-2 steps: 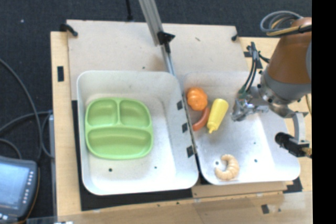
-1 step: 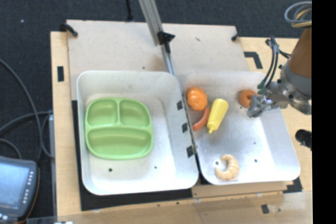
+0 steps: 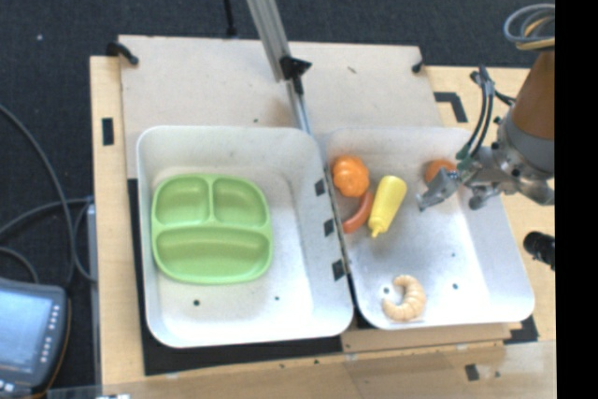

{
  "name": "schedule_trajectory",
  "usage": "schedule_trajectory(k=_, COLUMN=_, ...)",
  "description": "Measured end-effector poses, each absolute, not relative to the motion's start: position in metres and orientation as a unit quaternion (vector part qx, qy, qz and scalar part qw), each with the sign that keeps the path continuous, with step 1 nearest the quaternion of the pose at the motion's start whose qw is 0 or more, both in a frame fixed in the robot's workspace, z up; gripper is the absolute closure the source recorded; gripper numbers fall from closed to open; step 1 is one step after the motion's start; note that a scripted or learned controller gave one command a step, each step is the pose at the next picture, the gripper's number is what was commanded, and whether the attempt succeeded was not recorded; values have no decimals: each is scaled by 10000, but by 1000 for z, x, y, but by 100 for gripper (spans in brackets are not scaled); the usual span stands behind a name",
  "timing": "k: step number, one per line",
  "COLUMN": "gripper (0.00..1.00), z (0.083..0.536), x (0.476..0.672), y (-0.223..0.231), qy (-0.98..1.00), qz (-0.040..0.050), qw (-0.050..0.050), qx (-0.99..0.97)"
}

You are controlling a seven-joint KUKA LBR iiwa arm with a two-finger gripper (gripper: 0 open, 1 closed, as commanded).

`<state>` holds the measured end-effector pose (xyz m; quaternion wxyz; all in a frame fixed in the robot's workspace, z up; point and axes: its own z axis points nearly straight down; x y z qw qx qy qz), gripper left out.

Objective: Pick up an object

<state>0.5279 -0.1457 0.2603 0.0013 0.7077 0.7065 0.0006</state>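
Note:
The right bin [image 3: 486,271] holds an orange fruit [image 3: 350,175], a red sausage [image 3: 358,214], a yellow bottle [image 3: 387,204] and a pale croissant-shaped piece [image 3: 405,297]. A small orange object [image 3: 439,170] lies near the bin's far right side. My gripper [image 3: 458,193] hovers just in front of that small orange object, over the right part of the bin. It is open, and nothing sits between its fingers [image 3: 435,192]. The bottle lies a short way to its left.
The left bin [image 3: 299,294] carries a green divided plate [image 3: 211,227]. A slanted aluminium pole [image 3: 266,9] rises from the far edge between the bins. Bare bin floor lies between the croissant-shaped piece and the gripper.

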Motion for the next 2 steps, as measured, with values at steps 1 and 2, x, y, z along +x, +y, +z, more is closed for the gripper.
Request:
schedule_trajectory(k=1, gripper=0, z=281, x=533, y=-126, qy=7088, qz=14, qw=20, qx=7054)
schedule_trajectory(k=2, gripper=100, z=291, x=534, y=-128, qy=7087, qz=14, qw=25, qx=7055)
